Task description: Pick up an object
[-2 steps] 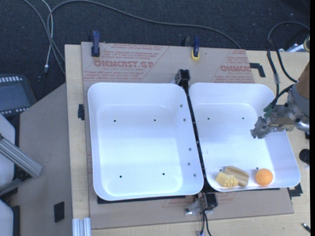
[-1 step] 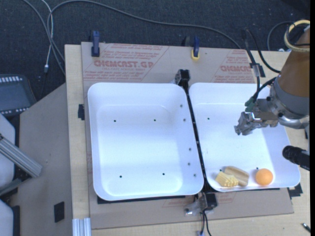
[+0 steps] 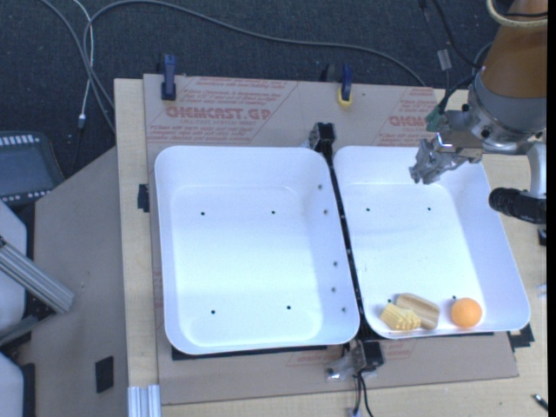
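The end effector [image 3: 432, 165] is hanging above the right bin [image 3: 499, 233], gripping nothing; its opening is unclear. The orange ball [image 3: 466, 312], corn cob [image 3: 400, 318] and bread roll [image 3: 419, 305] are lying ungrasped, so picking is yet to begin.

robot lab: clamped bench [image 3: 139, 233], loose cables [image 3: 61, 7].

Both bins [image 3: 252, 172] are plain white with small dark dots. At the lower right lie an orange ball [image 3: 466, 312], a yellow corn cob [image 3: 400, 318] and a tan bread roll [image 3: 419, 304].

Bright even light, white bins [image 3: 252, 172] glaring, slightly soft focus
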Controlling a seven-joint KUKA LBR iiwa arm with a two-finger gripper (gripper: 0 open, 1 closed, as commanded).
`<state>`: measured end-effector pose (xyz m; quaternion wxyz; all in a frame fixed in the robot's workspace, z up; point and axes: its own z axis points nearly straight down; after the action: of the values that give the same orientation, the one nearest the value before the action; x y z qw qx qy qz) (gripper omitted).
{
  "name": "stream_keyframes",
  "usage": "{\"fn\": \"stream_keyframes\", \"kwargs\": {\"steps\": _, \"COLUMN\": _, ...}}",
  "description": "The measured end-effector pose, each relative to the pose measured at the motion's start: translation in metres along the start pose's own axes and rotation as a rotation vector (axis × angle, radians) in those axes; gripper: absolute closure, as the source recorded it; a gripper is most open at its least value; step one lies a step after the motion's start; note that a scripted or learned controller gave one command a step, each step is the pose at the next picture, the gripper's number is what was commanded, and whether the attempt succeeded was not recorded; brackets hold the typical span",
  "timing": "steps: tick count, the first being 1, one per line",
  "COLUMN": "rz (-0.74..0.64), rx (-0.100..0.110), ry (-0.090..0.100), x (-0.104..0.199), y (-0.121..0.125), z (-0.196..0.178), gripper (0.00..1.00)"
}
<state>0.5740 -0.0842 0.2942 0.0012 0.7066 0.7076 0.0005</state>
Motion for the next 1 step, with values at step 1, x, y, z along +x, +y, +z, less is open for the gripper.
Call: {"fn": "stream_keyframes", "kwargs": {"steps": 1, "rz": 0.002, "rx": 0.003, "ry": 0.001, "x": -0.0191, "y": 0.0433, "z": 0.0223, "gripper": 1.00}}
